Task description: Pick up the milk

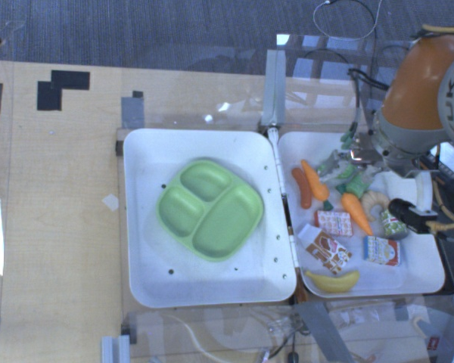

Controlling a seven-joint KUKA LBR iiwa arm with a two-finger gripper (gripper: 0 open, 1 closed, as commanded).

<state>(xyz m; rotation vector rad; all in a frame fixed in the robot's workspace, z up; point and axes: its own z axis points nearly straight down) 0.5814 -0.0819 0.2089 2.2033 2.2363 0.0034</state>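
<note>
Camera view: the gripper (356, 157) hovers over the right bin's (431, 282) back clutter, jaw state unreadable, reach just starting; next it must come forward over the milk (381, 251) and descend.

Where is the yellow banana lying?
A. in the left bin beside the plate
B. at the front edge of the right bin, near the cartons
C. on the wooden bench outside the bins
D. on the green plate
B: the banana lies along the near edge of the right bin, just below a brown and white carton, while the green plate sits alone in the left bin.
</note>
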